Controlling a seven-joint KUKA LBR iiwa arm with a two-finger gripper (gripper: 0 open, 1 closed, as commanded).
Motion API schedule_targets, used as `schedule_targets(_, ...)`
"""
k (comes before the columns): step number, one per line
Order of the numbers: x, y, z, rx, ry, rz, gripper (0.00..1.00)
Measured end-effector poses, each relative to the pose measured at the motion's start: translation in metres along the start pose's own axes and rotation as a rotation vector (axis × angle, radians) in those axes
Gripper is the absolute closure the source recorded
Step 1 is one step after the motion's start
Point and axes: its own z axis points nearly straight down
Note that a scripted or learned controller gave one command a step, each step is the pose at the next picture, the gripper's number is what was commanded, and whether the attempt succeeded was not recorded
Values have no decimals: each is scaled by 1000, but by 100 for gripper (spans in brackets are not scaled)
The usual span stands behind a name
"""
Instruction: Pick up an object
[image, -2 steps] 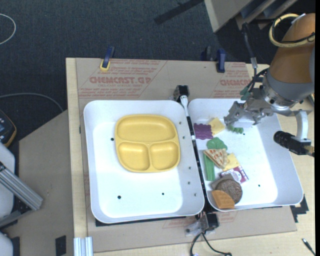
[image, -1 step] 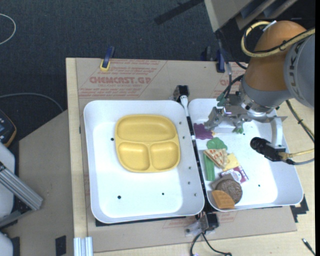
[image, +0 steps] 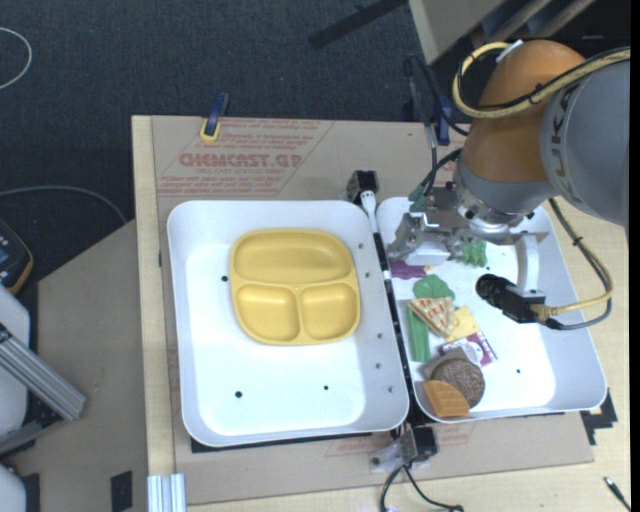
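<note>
My gripper (image: 432, 238) hangs low over the back left part of the right bin (image: 560, 375), under the grey and orange arm. Just beside it lie a small green piece (image: 474, 253) and a purple piece (image: 406, 268). In front of it sits a heap of toy food: a green leaf shape (image: 433, 289), a pizza slice (image: 434, 316), a yellow cheese piece (image: 463, 322), a long green stick (image: 418, 340), a brown round patty (image: 460, 377) and an orange piece (image: 448, 401). The arm hides what is directly under the gripper.
A yellow divided plate (image: 295, 284) lies in the left bin (image: 200, 380), toward its back. The rim between the two bins (image: 390, 300) runs just left of the gripper. A purple and white wrapper (image: 484, 349) lies by the patty.
</note>
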Motion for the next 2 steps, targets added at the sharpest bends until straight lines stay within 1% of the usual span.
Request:
schedule_targets(1, -4, -4, 2, 0, -1, 4, 100)
schedule_targets(2, -10, -5, -17, -8, -2, 4, 100)
